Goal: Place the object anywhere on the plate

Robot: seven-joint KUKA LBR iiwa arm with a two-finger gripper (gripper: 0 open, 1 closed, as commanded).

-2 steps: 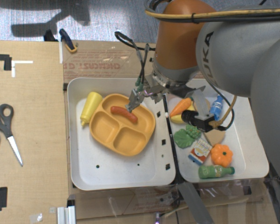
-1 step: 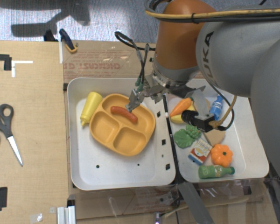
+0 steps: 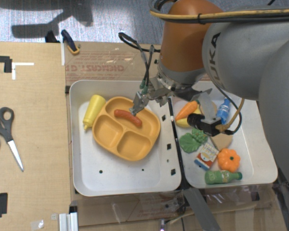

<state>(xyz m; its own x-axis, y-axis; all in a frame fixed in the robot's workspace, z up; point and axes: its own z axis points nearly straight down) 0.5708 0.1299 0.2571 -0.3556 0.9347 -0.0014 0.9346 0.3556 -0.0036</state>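
Lying across the upper compartment of the yellow plate (image 3: pixel 127 134) is the toy sausage (image 3: pixel 128 118), a smooth reddish cylinder, so the placing looks done. Just above the plate's upper-right rim hangs the end effector (image 3: pixel 136 107), its tip at the sausage's right end; whether it is parted or closed, I cannot tell. Left of the plate, touching its rim, leans a glossy yellow bottle (image 3: pixel 92 110). Right of the plate, in the neighbouring white bin (image 3: pixel 260 177), sit a ridged orange pumpkin (image 3: pixel 229 159), a carrot (image 3: pixel 187 110) and a green bottle (image 3: pixel 222 177), all plastic-looking.
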